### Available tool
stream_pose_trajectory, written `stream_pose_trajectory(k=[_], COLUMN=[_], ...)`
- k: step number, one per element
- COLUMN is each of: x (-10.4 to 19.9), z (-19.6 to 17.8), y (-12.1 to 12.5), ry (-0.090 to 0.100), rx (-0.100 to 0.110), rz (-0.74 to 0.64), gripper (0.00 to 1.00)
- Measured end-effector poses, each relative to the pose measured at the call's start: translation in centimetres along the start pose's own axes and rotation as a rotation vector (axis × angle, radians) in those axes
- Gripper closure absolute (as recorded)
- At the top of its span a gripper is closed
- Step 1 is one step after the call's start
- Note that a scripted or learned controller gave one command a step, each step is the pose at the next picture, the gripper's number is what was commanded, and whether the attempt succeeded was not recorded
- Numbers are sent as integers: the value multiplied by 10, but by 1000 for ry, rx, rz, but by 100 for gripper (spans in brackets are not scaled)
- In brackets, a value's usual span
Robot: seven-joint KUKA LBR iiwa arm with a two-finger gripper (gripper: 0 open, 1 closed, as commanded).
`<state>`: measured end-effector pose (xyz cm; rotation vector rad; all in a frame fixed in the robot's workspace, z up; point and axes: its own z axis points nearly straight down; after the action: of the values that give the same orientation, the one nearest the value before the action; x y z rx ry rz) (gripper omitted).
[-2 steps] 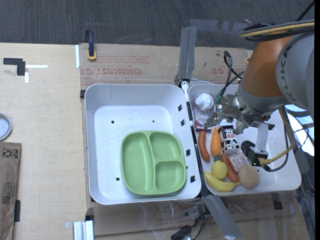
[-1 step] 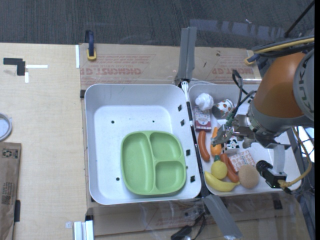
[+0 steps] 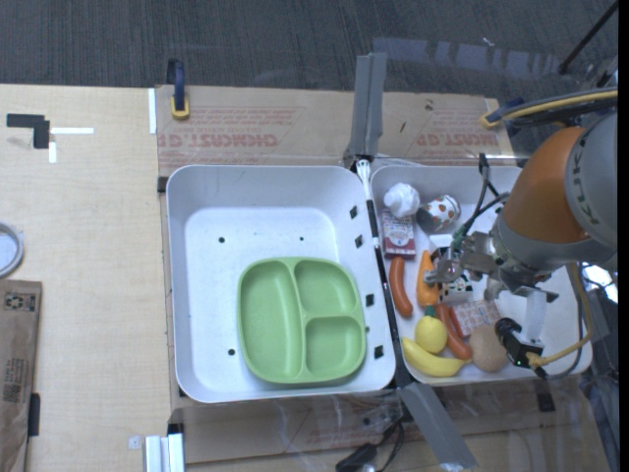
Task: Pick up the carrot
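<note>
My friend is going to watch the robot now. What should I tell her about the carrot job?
Gripper: low in the right bin, right beside the carrot; whether it is open or shut cannot be told from here.
Carrot: lying among the toy food in the right bin, next to the sausage, above the lemon and banana.
Left bin: holds a green plate.
Done: the arm has reached the carrot.
Left: grip the carrot and lift it out. No lift is visible yet.
</note>
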<state>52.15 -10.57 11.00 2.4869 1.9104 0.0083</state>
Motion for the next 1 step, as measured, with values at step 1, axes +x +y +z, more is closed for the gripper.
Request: stream_pose_trajectory(k=[1], x=[16], z=[17], y=[16], ry=[-1], rx=[4], rz=[-278], gripper=[0])
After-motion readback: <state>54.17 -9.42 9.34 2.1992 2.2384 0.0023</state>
